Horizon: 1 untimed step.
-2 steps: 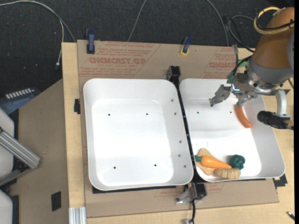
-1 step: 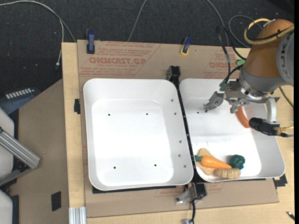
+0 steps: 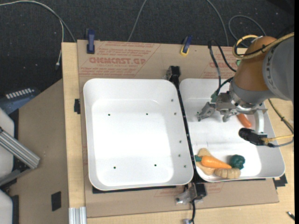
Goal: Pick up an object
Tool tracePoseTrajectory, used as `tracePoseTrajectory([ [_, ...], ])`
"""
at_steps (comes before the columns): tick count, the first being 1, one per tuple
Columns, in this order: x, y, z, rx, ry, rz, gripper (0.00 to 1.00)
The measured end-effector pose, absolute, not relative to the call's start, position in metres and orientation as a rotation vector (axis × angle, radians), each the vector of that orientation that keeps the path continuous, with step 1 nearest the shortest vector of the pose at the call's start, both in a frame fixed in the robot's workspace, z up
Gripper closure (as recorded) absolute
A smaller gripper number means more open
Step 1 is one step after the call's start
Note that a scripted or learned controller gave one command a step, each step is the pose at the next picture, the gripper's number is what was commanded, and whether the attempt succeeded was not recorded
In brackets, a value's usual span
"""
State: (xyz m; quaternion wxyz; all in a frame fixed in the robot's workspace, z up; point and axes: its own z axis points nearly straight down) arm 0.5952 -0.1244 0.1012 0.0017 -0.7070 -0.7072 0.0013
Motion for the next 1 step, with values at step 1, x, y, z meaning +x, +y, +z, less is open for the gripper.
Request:
tracePoseTrajectory([
  [1,0.5967,-0.1245,0.1148,-2.221,-2.223,-0.002,1.00],
])
